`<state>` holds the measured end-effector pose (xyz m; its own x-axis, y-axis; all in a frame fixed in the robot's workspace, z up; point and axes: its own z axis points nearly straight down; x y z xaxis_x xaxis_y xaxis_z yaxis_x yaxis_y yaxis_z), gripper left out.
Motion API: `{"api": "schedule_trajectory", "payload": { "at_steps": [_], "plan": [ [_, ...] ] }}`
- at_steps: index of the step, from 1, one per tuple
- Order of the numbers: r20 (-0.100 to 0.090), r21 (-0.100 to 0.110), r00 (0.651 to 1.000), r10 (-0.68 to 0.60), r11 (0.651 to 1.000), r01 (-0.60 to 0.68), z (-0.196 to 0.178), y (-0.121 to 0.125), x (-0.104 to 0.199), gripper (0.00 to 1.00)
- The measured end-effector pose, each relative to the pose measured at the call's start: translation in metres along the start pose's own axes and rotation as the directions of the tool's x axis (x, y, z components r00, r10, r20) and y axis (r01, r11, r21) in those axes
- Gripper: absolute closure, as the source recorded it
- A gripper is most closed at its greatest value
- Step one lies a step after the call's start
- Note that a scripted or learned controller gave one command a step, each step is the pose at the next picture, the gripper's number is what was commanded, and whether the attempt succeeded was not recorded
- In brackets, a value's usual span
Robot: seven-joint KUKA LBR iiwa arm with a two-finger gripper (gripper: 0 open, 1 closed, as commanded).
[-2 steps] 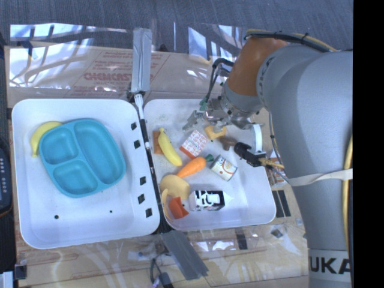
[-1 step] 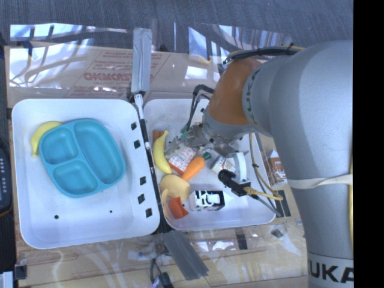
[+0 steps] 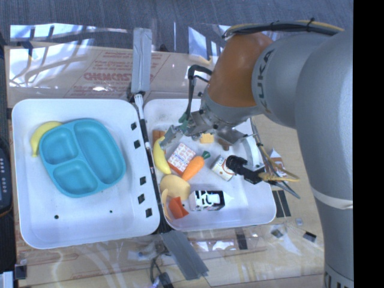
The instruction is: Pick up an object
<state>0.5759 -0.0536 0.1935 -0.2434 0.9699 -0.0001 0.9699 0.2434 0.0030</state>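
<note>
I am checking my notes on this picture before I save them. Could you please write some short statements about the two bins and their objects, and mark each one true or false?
1. The blue divided plate lies in the left bin. True.
2. The carrot lies in the left bin. False: it lies in the right bin, beside a banana.
3. A yellow object shows from under the plate's left edge. True.
4. The black-and-white carton lies at the right bin's far edge. False: it lies near the front edge.
</note>
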Motion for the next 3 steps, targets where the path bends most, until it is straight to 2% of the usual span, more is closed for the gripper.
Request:
{"api": "schedule_trajectory", "payload": {
  "at_steps": [1,2,3],
  "plan": [
    [-0.002,0.008,1.000,-0.001,1.000,0.001,-0.006,-0.001,-0.001,1.00],
    [-0.001,0.008,1.000,-0.001,1.000,0.001,-0.006,-0.001,-0.001,0.00],
    [0.000,0.005,0.999,0.046,0.999,-0.046,0.103,-0.052,-0.047,0.00]
  ]
}}
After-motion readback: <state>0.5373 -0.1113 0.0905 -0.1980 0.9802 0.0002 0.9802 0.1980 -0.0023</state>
